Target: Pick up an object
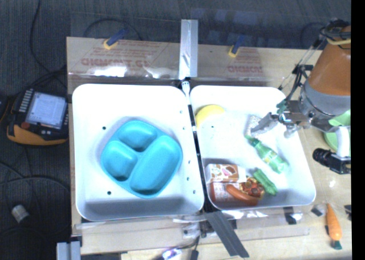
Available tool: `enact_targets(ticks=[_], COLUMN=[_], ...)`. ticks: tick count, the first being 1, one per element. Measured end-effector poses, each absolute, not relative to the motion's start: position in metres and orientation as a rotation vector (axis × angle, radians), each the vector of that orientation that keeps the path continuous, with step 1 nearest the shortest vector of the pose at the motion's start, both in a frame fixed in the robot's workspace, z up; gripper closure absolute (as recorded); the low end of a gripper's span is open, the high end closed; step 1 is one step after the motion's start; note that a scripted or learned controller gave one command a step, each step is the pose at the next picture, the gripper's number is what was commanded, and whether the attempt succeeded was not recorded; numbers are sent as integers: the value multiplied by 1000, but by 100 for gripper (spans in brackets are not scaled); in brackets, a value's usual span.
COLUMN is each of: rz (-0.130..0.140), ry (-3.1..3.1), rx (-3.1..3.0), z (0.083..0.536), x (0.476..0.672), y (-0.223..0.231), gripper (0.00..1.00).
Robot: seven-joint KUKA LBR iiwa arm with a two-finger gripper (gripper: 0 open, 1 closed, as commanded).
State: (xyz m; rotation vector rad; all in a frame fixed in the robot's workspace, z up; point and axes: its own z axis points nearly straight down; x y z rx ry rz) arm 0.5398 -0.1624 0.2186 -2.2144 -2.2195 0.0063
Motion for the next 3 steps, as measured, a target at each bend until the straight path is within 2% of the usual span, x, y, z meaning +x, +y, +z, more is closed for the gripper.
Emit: enact_targets(ticks=[1,2,3], rz=[0,1,2], ry=[-2200,-2197,-2311], rx=[-2239,-2236,-2126], z=[101,109,224], x=[553,552,572], y=[-183,-183,-109], gripper=[0,100,100])
